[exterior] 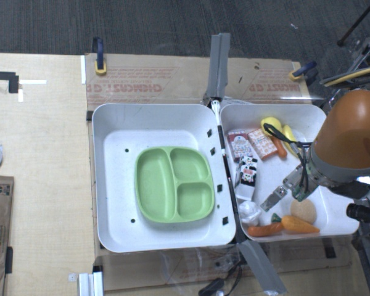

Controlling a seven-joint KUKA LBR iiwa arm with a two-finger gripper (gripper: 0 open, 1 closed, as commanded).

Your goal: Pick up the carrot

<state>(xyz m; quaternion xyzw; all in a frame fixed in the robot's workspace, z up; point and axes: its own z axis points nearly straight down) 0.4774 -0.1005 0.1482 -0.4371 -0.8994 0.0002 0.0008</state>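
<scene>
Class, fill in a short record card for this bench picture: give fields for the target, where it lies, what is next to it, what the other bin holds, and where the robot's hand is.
target: carrot
target location: right bin, along its near edge
neighbours: a second orange carrot-like piece to its left; a round beige item just behind it
other bin: left bin holds a green divided plate
hand: hand is over the right bin, above and left of the carrot, with nothing seen between its fingers
far end of right bin: yellow banana and small printed packets
</scene>
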